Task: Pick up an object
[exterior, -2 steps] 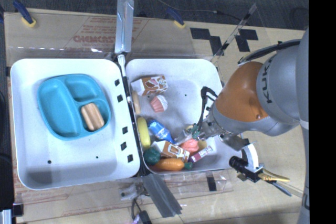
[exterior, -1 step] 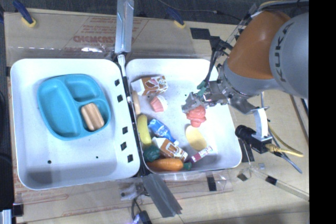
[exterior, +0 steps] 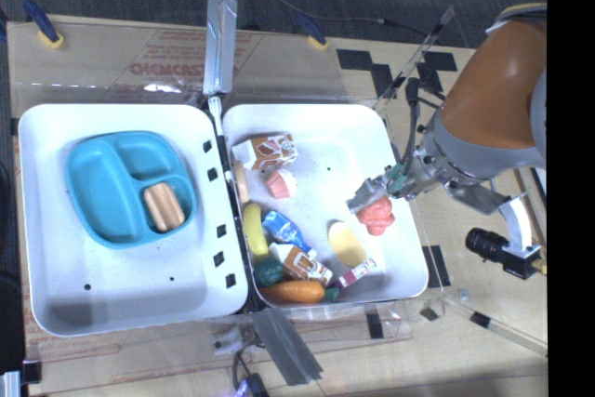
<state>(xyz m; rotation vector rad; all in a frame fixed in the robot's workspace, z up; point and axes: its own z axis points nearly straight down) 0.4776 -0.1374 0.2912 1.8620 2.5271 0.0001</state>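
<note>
My gripper (exterior: 370, 197) is over the right side of the right bin (exterior: 321, 130), coming in from the right. A red and pink lumpy toy (exterior: 376, 217) sits directly under its tip, touching it or very close, near the bin's right wall. Whether the toy is gripped or merely lies below cannot be made out. Other things in this bin are a brown and white carton (exterior: 270, 151), a small pink piece (exterior: 279, 186), a pale yellow piece (exterior: 347, 244), a yellow banana-like toy (exterior: 253, 230), a blue packet (exterior: 282, 228) and an orange carrot (exterior: 297, 292).
The left bin (exterior: 56, 293) holds a blue divided plate (exterior: 112, 181) with a tan roll (exterior: 164, 205) in its right compartment. A small carton (exterior: 304, 263), a green piece (exterior: 270, 272) and a small red and white tube (exterior: 358, 272) crowd the right bin's front edge.
</note>
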